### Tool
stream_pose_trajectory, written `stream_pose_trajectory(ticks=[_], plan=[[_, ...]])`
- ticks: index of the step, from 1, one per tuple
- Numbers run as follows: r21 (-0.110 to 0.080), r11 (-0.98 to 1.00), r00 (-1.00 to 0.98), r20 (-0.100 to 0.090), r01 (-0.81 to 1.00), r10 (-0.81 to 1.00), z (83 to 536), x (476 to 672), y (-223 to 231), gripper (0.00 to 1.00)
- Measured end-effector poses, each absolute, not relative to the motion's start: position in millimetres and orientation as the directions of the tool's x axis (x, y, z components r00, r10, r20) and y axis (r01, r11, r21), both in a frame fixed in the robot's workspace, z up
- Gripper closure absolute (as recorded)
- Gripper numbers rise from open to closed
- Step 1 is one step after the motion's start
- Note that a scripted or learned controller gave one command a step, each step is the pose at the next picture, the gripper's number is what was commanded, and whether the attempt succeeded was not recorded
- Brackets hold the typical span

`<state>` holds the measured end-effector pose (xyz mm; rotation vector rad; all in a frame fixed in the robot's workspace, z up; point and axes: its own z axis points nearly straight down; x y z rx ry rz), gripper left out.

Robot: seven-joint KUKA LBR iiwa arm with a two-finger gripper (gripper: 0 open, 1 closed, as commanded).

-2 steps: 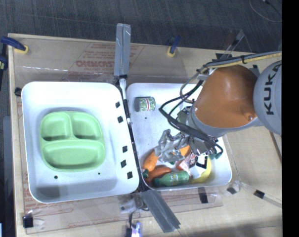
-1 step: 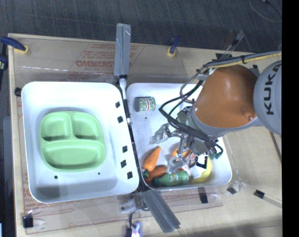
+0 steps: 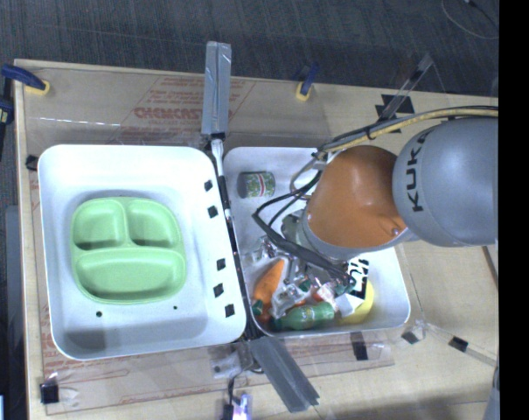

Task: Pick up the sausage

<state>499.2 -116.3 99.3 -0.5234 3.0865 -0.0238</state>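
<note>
The sausage (image 3: 268, 283) lies tilted in the right bin (image 3: 395, 274), near its left wall, among a pile of small items. The gripper (image 3: 301, 278) sits low over this pile, just beside the sausage; its degree of opening cannot be determined. The arm's orange band (image 3: 351, 199) hides much of the bin. The left bin (image 3: 54, 191) holds a green divided tray (image 3: 128, 248).

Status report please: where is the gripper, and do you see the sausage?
Gripper low in right bin, over the toy pile. Sausage not identifiable; carrot and green item beside it. Arm hides much of the pile.
</note>
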Motion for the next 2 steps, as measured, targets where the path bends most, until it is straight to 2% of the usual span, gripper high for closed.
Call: stream_pose_trajectory(ticks=[1, 2], plan=[[-0.015, 0.941, -0.941, -0.011, -0.338, -0.338, 108, 501.4, -113, 1.0], [-0.001, 0.935, -0.935, -0.002, -0.355, -0.355, 192, 516.5, -68, 1.0]])
